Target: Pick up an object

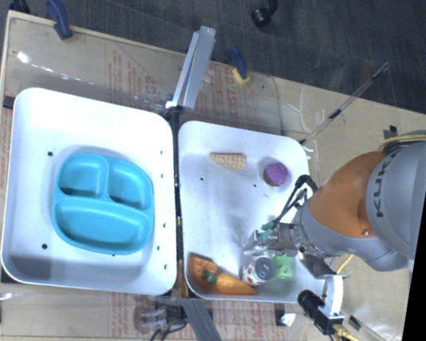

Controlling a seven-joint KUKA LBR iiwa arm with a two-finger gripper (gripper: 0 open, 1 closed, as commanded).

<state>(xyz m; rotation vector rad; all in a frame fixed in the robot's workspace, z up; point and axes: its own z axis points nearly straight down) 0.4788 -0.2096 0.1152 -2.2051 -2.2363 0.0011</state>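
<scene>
My gripper hangs low over the front right part of the right bin. Directly beneath and just in front of it lies a small round silver-and-white object with a green piece beside it. Whether the gripper touches either one is unclear. An orange carrot-like toy rests along the bin's front wall. A tan cone-shaped piece and a purple ball-like object sit near the back of the same bin.
The left bin holds a blue divided plate. The grey and orange arm covers the right bin's right rim. A metal bar stands behind the gap between the bins.
</scene>
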